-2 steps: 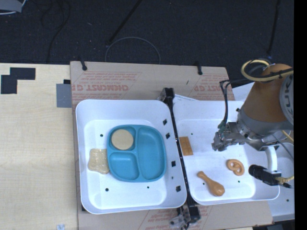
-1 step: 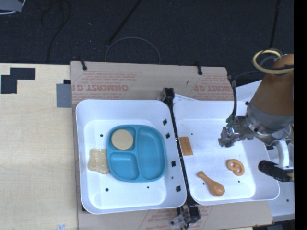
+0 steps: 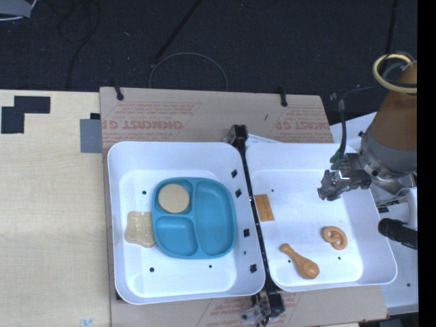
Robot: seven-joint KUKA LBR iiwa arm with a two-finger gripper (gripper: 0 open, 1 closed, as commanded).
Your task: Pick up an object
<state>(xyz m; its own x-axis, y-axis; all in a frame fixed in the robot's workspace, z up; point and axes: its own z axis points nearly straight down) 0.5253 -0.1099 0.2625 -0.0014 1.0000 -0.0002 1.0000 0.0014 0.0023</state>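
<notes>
Pincer (image 3: 329, 188) hovers, apparently empty, over right bin's (image 3: 300, 165) open floor.

We look down on a pale wooden bench (image 3: 48, 210) whose top runs across the left of the view, marked with a few black patches (image 3: 24, 111) and a grey square (image 3: 89, 135). A brown cardboard sheet (image 3: 204, 118) printed with red lettering lies flat on it. Beyond the bench the floor (image 3: 204, 33) is dark carpet, with thin black cables (image 3: 187, 67) looping over it, under even light.
</notes>
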